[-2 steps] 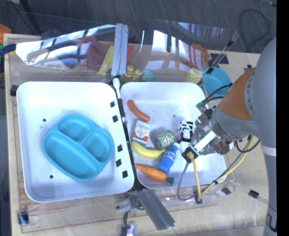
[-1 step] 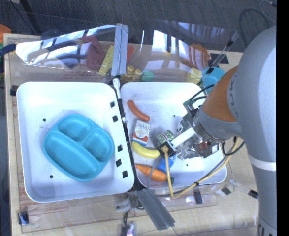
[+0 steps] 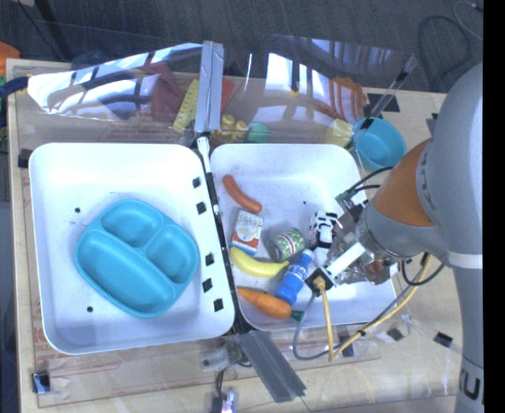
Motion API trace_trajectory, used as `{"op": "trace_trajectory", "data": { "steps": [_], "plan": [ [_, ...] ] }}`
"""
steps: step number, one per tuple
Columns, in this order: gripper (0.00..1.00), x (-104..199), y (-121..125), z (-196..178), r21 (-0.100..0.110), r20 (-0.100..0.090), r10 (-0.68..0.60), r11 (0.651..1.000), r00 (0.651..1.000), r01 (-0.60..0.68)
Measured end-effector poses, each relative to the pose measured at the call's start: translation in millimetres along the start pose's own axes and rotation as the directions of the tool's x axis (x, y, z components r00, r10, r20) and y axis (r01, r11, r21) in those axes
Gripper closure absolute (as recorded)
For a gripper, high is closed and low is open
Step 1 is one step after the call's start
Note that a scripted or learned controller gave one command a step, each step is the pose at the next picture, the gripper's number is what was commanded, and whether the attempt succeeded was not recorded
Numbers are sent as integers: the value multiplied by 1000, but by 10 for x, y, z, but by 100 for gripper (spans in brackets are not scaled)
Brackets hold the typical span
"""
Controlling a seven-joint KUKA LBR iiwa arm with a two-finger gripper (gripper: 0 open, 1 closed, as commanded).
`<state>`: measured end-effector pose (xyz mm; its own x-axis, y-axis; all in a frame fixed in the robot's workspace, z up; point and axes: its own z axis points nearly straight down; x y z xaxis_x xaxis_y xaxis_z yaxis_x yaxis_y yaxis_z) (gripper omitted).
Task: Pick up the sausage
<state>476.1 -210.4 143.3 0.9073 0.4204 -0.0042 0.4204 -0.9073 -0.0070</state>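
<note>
The sausage (image 3: pixel 242 194) is seen lying near the upper left corner of the right bin (image 3: pixel 282 155), well apart from the gripper (image 3: pixel 338 265). Whether the jaws are parted or closed cannot be told.

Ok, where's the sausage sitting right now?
The sausage lies in the right bin, near its upper-left corner in the camera view, just above the small carton and apart from the gripper on the bin's right side.
</note>
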Motion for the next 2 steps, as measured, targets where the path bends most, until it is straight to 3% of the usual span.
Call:
{"op": "trace_trajectory", "data": {
  "steps": [1,2],
  "plan": [
    [100,384,-582,-320,-3,-1,162,987,987,-162],
    [100,387,-438,232,-7,-17,45,999,999,-45]
  ]
}}
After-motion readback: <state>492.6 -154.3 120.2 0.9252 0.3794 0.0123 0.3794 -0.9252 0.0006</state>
